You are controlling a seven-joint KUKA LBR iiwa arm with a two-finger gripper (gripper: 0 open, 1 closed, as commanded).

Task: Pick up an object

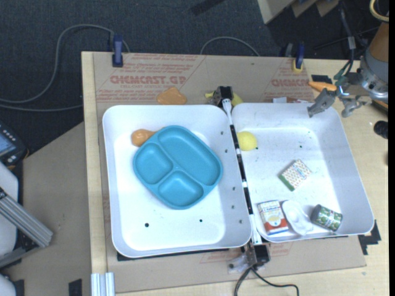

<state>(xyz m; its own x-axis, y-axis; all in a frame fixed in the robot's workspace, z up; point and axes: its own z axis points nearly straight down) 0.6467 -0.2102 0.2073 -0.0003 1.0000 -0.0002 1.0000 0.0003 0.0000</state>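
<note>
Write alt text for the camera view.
The tool hangs over the right bin's far corner; that bin holds a yellow ball, small packets and a can. The left bin holds a blue divided plate.

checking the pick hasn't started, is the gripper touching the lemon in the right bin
Apart. The camera view shows the gripper at the right bin's far corner, with bare white floor between it and the lemon.

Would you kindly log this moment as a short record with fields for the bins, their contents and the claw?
left bin: blue divided tray, orange item by the tray's far-left edge
right bin: yellow ball, green-and-white packet, red-and-white carton, white item, green can
claw: over the right bin's far right corner, holding nothing visible
bench behind bins: orange item
</note>
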